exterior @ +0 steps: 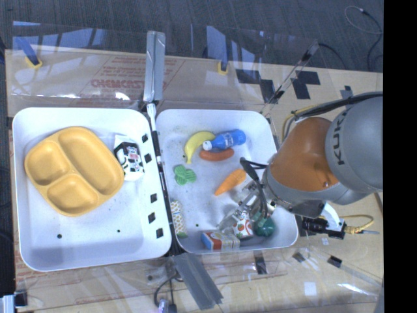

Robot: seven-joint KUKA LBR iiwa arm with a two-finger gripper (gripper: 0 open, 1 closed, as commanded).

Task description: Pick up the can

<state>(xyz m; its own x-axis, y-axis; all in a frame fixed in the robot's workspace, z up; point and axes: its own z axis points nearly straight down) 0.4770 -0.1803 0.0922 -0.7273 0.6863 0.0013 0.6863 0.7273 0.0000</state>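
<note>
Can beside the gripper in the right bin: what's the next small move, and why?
Probably a short, straight lowering onto the can. The gripper appears to sit right over it, with a green object touching one side and a small carton close on the other, so sideways motion would likely knock them.

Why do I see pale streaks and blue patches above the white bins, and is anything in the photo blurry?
In the camera view, clear plastic sheeting behind the bins mirrors overhead light as pale streaks and bluish patches; lighting on the right bin is soft, with faint shadows; the small items near the hand look smeared and hard to identify, while the yellow tray appears sharp.
</note>
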